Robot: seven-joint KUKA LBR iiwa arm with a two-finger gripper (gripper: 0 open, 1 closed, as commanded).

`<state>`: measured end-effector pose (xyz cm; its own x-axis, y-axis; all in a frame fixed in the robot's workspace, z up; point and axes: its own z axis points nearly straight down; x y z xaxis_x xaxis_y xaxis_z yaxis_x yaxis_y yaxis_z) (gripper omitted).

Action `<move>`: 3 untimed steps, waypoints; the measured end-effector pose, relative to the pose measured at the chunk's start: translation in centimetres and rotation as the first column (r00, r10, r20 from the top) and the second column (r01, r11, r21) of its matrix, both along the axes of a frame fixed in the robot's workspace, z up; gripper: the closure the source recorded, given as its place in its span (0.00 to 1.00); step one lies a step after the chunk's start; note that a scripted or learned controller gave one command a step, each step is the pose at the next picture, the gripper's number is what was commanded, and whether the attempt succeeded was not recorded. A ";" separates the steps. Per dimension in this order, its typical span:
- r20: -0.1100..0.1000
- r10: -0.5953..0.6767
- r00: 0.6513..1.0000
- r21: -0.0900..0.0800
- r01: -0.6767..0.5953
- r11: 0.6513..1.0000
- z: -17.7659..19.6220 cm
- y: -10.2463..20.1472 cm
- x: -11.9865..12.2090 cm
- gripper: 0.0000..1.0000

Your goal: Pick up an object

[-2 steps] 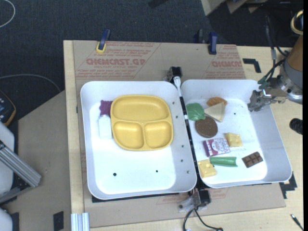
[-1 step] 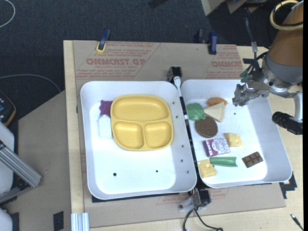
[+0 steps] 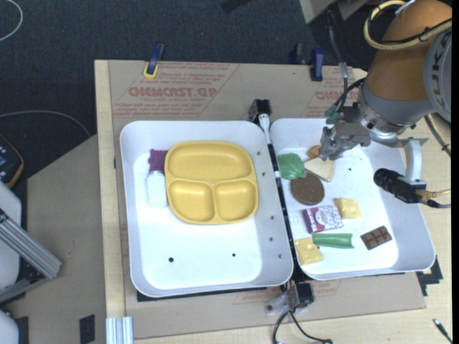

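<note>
1. My pincer (image 3: 331,147) hangs over the far-left part of the right bin (image 3: 391,210), arm reaching in from the right.
2. Pincer state: can't tell. The wrist body blocks the tip from this angle, so wide or narrow is unknown, and I see nothing gripped.
3. Closest candidate is the pale wedge (image 3: 323,169), lying on the bin floor just below the pincer in the view. Whether they touch, I can't tell.
4. A small orange-brown bit (image 3: 314,151) sits just left of the pincer, beside the wedge's far edge.
5. A green leaf-shaped piece (image 3: 291,166) lies left of the wedge, close to the bin's left wall.
6. A brown round disc (image 3: 308,190) lies just in front of the green piece and the wedge, near both.
7. Mid bin: a purple packet (image 3: 323,218), with a yellow block (image 3: 348,208) just to its right.
8. Near edge: a second yellow block (image 3: 308,250), and a long green piece (image 3: 333,241) lying flat beside it, pointing right.
9. A brown ridged bar (image 3: 376,237) lies right of the long green piece, apart from it.
10. The left bin (image 3: 201,256) holds a yellow divided tray (image 3: 211,181), lying flat. A small white-and-purple item (image 3: 155,178) lies against the tray's left side.
11. All of the loose pieces listed in 3 to 9 rest on the right bin's floor.
</note>
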<state>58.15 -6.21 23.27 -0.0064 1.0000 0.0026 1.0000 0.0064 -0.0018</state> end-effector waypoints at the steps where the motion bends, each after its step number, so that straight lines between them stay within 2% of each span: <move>1: 0.000 -0.004 1.000 -0.002 0.004 1.000 -0.8 2.1 0.8 1.00; 2: 0.005 -0.007 1.000 -0.003 0.007 1.000 0.3 0.9 0.6 1.00; 3: -0.002 -0.008 1.000 -0.002 0.008 1.000 -0.7 1.0 -0.3 1.00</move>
